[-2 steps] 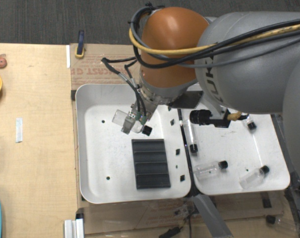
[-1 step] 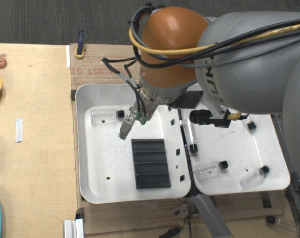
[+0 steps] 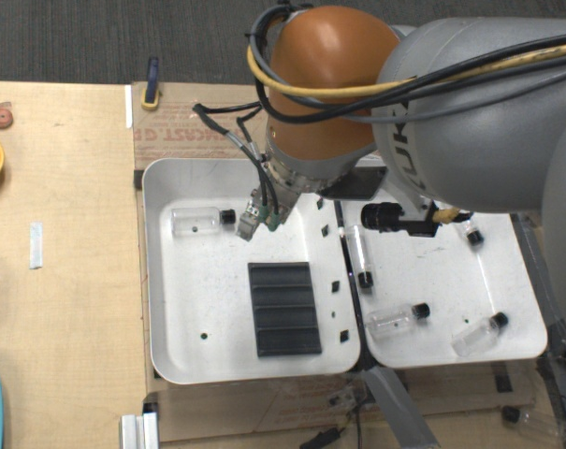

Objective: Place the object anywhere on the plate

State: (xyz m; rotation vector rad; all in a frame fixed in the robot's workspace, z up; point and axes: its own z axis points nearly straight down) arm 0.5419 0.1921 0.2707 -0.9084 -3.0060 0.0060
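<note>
Hand: hand (image 3: 256, 218) hovers over left bin (image 3: 170, 279), can't tell its state
Vial: clear vial (image 3: 201, 222), black cap, at 9 o'clock beside hand
Plate: black plate (image 3: 284, 309), 6 o'clock
Handling: probably light, slippery, rolls; pinch mid-body

Even, bright light falls from overhead. The white bins (image 3: 170, 344) glow without blown-out glare, and a soft highlight sits on the orange band (image 3: 329, 64) above the fingers (image 3: 259, 215). Shadows are faint and short beneath the arm. Focus is fairly sharp, slightly softer on the nearest grey arm casing (image 3: 488, 110).
</note>
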